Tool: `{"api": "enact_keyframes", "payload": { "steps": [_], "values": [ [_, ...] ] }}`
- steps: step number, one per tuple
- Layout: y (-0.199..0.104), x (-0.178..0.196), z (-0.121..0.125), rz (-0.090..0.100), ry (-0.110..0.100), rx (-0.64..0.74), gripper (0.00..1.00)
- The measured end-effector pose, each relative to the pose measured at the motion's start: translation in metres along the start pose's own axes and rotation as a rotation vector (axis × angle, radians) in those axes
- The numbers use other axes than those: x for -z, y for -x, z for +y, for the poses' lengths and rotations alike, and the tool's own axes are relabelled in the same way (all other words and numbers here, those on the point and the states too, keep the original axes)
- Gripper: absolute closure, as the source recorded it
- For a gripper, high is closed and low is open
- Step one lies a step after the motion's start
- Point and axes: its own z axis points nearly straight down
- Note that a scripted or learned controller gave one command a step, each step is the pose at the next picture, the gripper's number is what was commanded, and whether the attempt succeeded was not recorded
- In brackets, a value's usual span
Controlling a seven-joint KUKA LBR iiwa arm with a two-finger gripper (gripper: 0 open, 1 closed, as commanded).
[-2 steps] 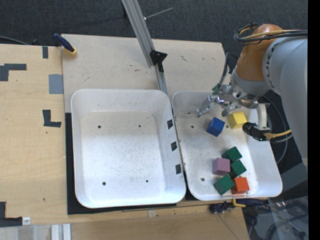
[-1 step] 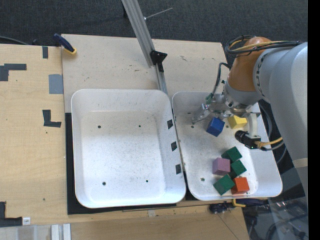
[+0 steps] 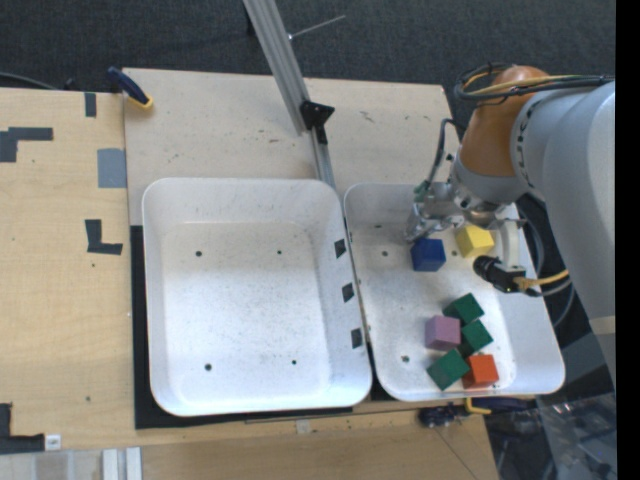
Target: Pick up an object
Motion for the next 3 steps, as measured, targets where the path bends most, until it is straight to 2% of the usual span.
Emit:
{"api": "enact_keyframes", "payload": {
  "steps": [2, 3],
  "values": [
    [-0.006, 0.099, 0.007, -0.001, 0.007, -0.002, 1.00],
    [-0.061, 0.113, -0.011, 0.003, 0.002, 0.003, 1.00]
  ]
}}
